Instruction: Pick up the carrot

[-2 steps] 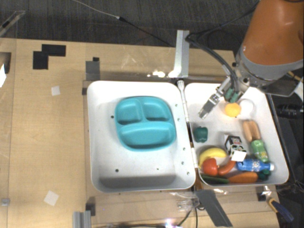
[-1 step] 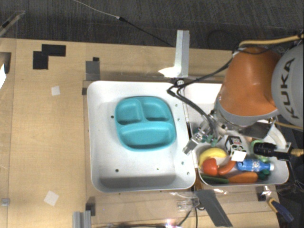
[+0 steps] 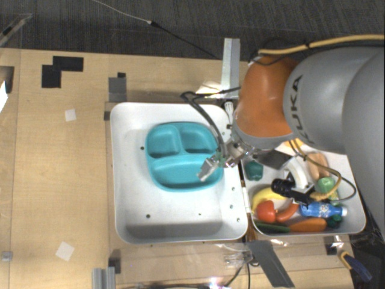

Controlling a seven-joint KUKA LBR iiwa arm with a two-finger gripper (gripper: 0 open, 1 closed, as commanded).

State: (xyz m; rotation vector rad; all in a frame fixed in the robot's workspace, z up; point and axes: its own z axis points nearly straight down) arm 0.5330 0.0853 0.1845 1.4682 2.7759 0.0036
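Grey arm [image 3: 337,95] (orange-banded wrist)

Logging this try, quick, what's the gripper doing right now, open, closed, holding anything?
Gripper: over the teal tray in the left bin; open or closed cannot be told.

Toys crowd the carrot [image 3: 308,224]; the arm [image 3: 313,95] overhangs that bin [image 3: 358,220]

Single fixed cam above bench [image 3: 54,179], looking down at slant. Mid-range: left bin [image 3: 174,221] fully in frame, centred. Right bin [image 3: 355,221] just right of left bin, partly blocked by arm [image 3: 325,83] entering from frame right, close to lens. Dark floor strip beyond left bin along frame top. Bench runs left of left bin to frame edge.
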